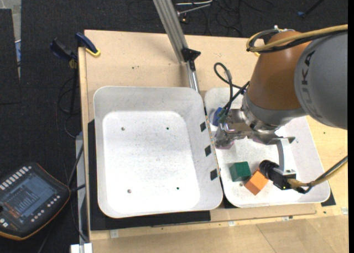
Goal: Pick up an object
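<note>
Over the right bin, the grey arm with its orange band reached in from the right, and its gripper hung low at the bin's left side, close to the wall shared with the left bin. The wrist covered the gripper from above, so it could not be told whether it was open or closed, nor whether it had hold of anything. A green block lay on the floor of the right bin, near the gripper on its near-right side and apart from it. An orange block lay just beside the green one, on its right and a little nearer; whether the two touched could not be told. Both bins sat side by side on the pale wooden bench. A blue-handled clamp gripped the bench's far left corner, and a handheld control panel lay on the dark floor off the bench's near left.
</note>
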`<action>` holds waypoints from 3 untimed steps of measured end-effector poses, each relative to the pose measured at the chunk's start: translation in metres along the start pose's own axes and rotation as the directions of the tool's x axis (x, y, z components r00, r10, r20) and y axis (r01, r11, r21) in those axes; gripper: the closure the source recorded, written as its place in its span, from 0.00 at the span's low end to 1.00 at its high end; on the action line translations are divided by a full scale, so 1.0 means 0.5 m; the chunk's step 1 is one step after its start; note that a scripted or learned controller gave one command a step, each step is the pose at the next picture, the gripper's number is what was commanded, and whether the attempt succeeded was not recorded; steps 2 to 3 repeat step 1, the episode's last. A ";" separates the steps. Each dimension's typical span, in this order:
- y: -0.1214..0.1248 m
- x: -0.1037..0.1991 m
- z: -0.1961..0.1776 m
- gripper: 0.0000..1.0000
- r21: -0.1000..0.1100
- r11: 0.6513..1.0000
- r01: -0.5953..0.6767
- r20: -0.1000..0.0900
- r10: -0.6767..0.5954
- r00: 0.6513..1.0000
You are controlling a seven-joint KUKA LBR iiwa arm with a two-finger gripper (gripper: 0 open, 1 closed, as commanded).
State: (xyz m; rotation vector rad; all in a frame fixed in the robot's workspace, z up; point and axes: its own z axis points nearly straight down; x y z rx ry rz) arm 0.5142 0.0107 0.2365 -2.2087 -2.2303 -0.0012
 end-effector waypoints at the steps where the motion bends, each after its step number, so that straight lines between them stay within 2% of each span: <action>1: -0.005 0.094 -0.008 1.00 -0.001 1.000 -0.001 0.001 0.001 1.000; 3: -0.005 0.094 -0.008 1.00 -0.001 1.000 -0.001 0.001 0.001 1.000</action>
